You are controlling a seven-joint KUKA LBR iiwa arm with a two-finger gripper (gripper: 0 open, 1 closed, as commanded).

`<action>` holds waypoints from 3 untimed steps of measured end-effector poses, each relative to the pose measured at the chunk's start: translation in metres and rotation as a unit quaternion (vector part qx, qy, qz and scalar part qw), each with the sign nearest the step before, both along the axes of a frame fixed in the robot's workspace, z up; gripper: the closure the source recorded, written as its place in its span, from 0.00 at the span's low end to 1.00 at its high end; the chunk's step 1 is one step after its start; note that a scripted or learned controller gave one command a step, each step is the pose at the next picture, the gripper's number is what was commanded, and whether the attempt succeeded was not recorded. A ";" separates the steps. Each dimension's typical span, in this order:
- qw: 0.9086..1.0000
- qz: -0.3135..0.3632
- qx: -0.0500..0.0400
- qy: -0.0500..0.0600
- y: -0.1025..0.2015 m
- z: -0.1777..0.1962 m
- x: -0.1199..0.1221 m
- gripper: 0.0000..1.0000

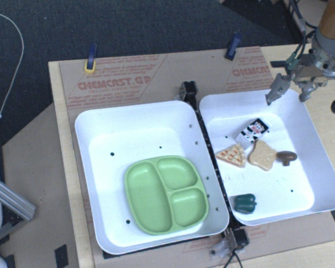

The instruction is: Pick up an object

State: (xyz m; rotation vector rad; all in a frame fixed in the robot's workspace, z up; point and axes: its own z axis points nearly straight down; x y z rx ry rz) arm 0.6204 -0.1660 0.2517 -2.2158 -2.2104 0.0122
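Grey arm (332, 47) with orange band, ending in a grey two-finger gripper (292, 90).

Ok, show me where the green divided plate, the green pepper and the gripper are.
green divided plate (165, 193), camera view, on the ridge between its compartments.
green pepper (244, 203), camera view, on its body.
gripper (291, 90), camera view, midway between its fingertips.

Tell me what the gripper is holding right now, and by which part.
Nothing. The gripper hangs open above the right bin's far edge, with nothing between its fingers. The toys lie loose on the bin floor.
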 end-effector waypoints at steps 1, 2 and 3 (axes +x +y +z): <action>1.000 0.001 -0.001 -0.006 0.000 0.007 0.002 0.00; 1.000 0.001 -0.001 -0.003 -0.007 -0.045 0.009 0.00; 1.000 0.002 -0.001 -0.005 -0.002 -0.088 0.011 0.00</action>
